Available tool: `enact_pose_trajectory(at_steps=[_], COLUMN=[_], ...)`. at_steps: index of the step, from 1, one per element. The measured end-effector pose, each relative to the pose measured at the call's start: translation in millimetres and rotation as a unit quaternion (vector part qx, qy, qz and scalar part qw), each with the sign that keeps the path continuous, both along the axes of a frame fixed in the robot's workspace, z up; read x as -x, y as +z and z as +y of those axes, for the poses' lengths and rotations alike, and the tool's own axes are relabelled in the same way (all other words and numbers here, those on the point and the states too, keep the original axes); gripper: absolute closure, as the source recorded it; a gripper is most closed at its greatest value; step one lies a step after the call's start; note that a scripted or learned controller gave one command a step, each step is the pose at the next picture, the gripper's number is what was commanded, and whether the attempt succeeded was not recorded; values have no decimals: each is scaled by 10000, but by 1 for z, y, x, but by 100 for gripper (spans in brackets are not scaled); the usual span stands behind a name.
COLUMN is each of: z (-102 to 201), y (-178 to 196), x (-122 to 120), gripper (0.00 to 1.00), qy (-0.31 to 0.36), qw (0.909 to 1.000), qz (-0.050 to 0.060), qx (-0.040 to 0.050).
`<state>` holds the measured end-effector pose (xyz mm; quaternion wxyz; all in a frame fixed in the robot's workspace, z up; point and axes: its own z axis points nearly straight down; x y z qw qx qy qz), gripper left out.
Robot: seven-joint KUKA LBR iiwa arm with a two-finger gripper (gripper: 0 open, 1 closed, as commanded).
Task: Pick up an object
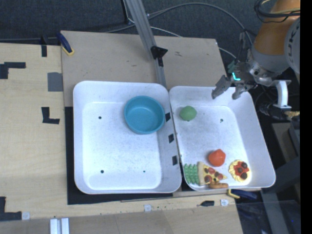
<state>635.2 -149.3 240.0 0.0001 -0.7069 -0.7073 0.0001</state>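
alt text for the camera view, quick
A grey and orange robot arm holds its open gripper above the far edge of the right white bin, which holds toy food; the left bin holds a blue bowl.

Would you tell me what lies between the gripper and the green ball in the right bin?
Nothing: in the camera view, bare white bin floor separates the gripper from the green ball.

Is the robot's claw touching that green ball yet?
Apart. The camera view shows the gripper up at the right bin's far edge, with bare white floor between it and the green ball.
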Motion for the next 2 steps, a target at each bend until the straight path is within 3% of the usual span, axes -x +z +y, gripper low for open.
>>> enact_pose_trajectory(at_steps=[1, 2], z=[0, 1], y=[0, -64], x=[0, 2], gripper=[0, 0], qy=[0, -1], qw=[10000, 10000], qz=[1, 26], qx=[0, -4])
